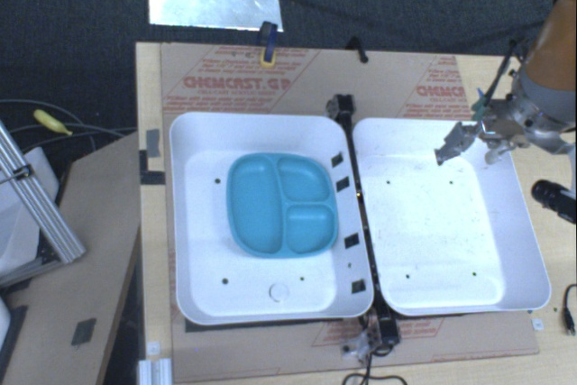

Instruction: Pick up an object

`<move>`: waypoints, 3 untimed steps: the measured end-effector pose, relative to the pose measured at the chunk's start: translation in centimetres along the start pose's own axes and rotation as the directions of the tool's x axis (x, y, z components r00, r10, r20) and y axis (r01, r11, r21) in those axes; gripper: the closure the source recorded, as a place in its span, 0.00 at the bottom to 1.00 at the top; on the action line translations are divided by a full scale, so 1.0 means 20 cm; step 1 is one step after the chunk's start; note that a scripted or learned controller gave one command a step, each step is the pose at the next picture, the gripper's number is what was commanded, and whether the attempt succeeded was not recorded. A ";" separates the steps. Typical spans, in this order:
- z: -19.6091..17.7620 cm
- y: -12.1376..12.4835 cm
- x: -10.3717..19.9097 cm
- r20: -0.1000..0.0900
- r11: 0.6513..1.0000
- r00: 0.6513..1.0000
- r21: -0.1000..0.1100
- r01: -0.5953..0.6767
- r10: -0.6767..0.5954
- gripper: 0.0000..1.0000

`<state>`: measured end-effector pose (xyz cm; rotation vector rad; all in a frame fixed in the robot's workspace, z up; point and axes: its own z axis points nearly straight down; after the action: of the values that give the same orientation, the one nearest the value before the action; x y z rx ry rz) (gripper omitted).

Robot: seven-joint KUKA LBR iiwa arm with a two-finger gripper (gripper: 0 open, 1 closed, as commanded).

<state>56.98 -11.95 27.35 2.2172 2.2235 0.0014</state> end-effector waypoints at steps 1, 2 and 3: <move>0.39 -0.31 -0.01 -0.002 1.000 1.000 0.011 -0.004 0.004 0.00; 0.95 -0.40 -0.26 0.000 1.000 1.000 0.008 -0.007 0.007 0.00; 0.94 -0.03 0.15 -0.004 1.000 1.000 -0.005 0.010 -0.010 0.00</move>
<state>56.41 -8.95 8.49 2.2060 2.2335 0.0120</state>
